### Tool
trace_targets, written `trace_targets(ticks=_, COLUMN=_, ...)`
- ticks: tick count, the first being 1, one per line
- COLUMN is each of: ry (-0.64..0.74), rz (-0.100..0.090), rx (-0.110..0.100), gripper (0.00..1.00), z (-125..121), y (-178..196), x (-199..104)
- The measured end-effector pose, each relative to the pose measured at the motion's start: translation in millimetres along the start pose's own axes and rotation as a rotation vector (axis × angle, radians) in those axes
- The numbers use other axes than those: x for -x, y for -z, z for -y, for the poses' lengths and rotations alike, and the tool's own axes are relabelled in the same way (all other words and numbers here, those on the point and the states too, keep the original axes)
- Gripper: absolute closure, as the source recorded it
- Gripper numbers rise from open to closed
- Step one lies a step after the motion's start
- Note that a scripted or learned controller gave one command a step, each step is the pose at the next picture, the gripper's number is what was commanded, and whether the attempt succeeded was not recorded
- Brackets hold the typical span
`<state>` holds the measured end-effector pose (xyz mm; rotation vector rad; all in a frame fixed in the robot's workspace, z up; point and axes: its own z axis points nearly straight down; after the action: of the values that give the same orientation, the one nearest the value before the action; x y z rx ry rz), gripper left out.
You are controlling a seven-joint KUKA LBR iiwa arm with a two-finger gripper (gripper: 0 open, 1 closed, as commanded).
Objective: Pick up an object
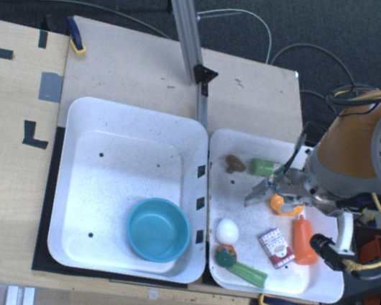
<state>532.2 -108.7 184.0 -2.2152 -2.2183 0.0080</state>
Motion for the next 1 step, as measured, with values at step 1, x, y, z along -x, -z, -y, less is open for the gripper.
trace_targets(ticks=1, ry=0.0, rz=0.0, rx=-0.001, gripper=0.0, z=1.2, y=-64.7, x=-2.8)
